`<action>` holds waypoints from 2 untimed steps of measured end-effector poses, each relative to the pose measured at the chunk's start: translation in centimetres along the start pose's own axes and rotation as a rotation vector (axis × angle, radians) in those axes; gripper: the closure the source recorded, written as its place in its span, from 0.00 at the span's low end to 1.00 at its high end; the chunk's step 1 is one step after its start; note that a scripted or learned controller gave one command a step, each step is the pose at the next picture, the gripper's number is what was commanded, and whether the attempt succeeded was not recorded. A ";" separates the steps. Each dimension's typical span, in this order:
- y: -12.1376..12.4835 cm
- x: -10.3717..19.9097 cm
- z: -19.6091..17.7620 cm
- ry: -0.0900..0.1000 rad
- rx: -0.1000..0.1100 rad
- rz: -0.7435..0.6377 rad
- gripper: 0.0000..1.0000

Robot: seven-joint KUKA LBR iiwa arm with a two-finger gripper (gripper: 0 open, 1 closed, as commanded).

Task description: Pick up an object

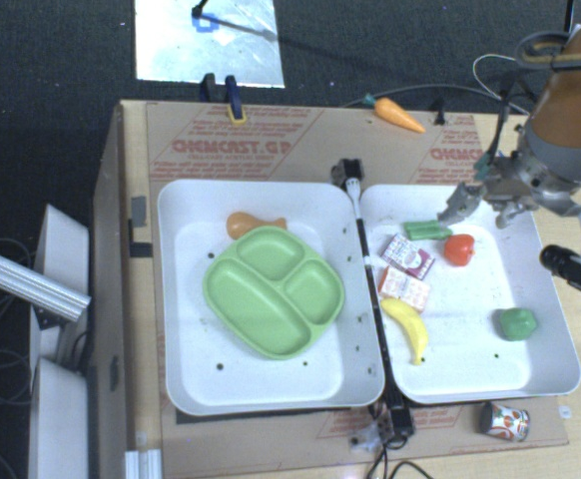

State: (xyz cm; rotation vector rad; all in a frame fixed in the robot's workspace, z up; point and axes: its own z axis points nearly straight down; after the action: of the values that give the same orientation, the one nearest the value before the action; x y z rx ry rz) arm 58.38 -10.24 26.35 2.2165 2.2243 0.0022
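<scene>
My gripper (482, 211) hangs over the far edge of the right bin (470, 352), its two fingers spread apart and nothing between them, so it is open. Just below it lie a flat green bar (427, 231) and a small red fruit (458, 249). Two pink-and-white cartons (407, 256) (403, 286) sit near the bin's left wall. A yellow banana (408, 329) is in front of the cartons. A round green object (516, 323) rests at the right side.
The left bin (196, 238) holds a green divided plate (274, 289) and an orange item (246, 225) behind it. On the bench lie a toy carrot (398, 114) at the back and a small can (505, 422) at the front right.
</scene>
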 end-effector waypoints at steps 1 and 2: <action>2.1 -6.1 11.7 -0.001 0.004 0.003 0.00; 8.8 -7.5 17.4 -0.003 -0.011 -0.001 0.00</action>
State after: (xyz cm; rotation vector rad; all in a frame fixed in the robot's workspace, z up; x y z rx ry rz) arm 67.21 -17.67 8.94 2.2088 2.2187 0.0108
